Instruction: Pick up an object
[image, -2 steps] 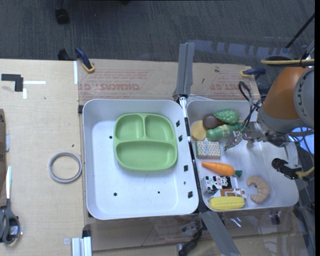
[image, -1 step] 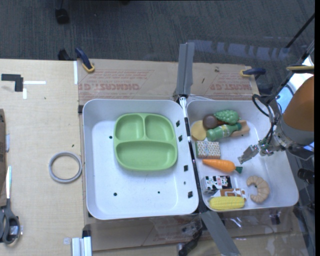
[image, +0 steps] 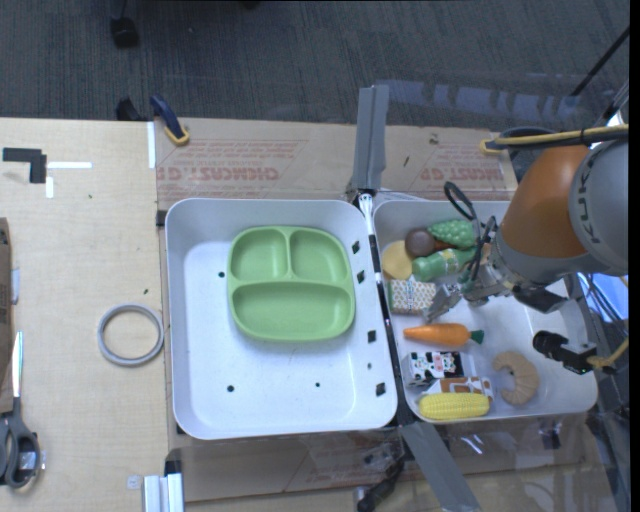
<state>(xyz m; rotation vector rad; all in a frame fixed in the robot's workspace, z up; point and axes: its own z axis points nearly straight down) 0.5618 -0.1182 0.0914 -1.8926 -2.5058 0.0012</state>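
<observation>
The right bin (image: 552, 330) holds several toy foods: an orange carrot (image: 437, 335), a yellow corn cob (image: 454, 405), a tan ring-shaped pastry (image: 516, 378), a green bottle-like item (image: 437, 264), a green leafy vegetable (image: 452, 232), a brown round piece (image: 419, 243), a yellow piece (image: 397, 262), a patterned cup (image: 411, 295) and a small printed carton (image: 434, 365). My gripper (image: 452, 293) reaches in from the right and hangs just above the carrot, beside the patterned cup. Nothing shows between its fingers.
The left bin (image: 200, 330) holds a green divided plate (image: 292, 283). On the bench at the left lie a grey tape ring (image: 131, 333) and scissors (image: 18, 440). A metal divider (image: 371, 140) runs between the bins. Cables cross at the right.
</observation>
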